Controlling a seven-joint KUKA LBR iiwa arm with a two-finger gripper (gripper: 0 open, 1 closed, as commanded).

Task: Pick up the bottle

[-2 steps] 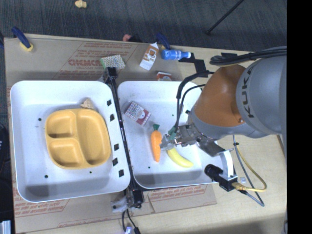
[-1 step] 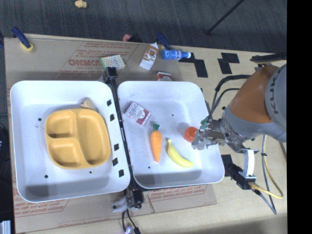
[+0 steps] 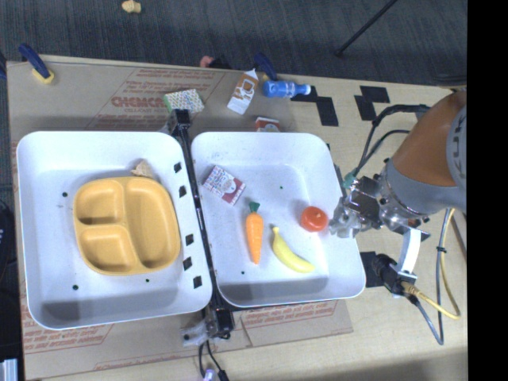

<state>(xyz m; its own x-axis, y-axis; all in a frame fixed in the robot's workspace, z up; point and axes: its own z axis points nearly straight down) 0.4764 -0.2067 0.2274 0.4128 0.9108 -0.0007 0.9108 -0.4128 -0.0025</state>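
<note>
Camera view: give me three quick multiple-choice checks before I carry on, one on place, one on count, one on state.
1. Where does the small blue plastic bottle lie?
A. in the right white bin
B. on the bench behind the bins
C. on the yellow tray

2. How many toy foods lie in the right shallow white bin?
A. three
B. one
C. five

3. How does the yellow divided plastic tray in the left white bin look?
A. stacked with fruit
B. flipped over
C. bare

Answers: 1 B, it lies beyond the bins' far rims. 2 A, orange carrot, yellow banana, red tomato. 3 C, its compartments show bare.
</note>
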